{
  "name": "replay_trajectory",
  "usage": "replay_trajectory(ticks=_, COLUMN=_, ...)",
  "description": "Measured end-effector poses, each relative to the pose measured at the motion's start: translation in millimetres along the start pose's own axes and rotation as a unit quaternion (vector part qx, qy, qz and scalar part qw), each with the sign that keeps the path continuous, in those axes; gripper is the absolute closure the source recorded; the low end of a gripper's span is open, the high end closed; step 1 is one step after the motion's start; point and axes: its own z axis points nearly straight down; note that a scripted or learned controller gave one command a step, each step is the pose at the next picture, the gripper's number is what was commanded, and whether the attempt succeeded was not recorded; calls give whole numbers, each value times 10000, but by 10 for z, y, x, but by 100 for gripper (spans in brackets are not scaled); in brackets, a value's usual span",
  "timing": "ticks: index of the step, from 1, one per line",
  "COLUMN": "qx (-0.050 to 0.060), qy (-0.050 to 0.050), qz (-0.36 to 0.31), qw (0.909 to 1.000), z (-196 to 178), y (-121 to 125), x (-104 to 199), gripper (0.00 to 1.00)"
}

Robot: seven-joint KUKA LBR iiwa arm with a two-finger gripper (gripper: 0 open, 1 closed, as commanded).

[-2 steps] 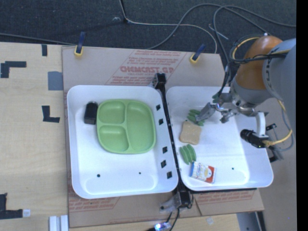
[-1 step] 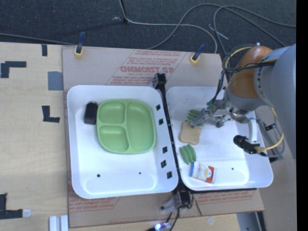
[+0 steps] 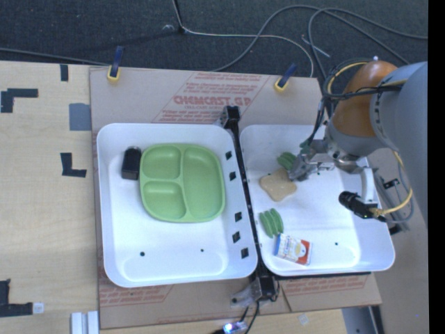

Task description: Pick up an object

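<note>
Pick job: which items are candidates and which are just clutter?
Candidates, right bin: tan piece and green item by the gripper, green pods, small carton.
Lying about, left bin: green divided plate, black block.

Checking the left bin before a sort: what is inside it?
The left bin holds a green divided plate and a small black object touching the plate's left edge. Whatever lies under the plate is covered, so I cannot tell.
</note>
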Motion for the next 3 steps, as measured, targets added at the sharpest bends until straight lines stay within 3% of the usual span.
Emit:
replay_trajectory(ticks=1, qx=18, qy=-2, qz=4, qw=10000, z=-536, y=-3, x=112, gripper=100)
replay_trajectory(ticks=3, qx=16, qy=-8, qz=12, qw=10000, z=-1609, y=13, x=36, gripper=100)
